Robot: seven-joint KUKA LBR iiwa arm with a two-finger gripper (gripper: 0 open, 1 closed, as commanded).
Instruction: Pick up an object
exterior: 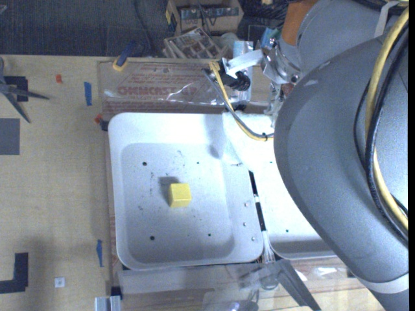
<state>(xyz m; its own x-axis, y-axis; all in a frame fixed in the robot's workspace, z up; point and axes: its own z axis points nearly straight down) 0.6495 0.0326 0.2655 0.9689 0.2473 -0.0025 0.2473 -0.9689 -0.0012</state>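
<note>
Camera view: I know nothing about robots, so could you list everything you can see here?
yellow block: one, yellow, near the middle of the left bin's floor
left bin: one, white, centre of the bench
right bin: one, white, beside the left bin, largely hidden under the arm
plastic sheet: one, clear with red lettering, behind the left bin
tape strips: two, blue, on the bench left of the bins
bench: one, pale wood, under everything
arm: one, grey with an orange band, reaching in from the right
</note>
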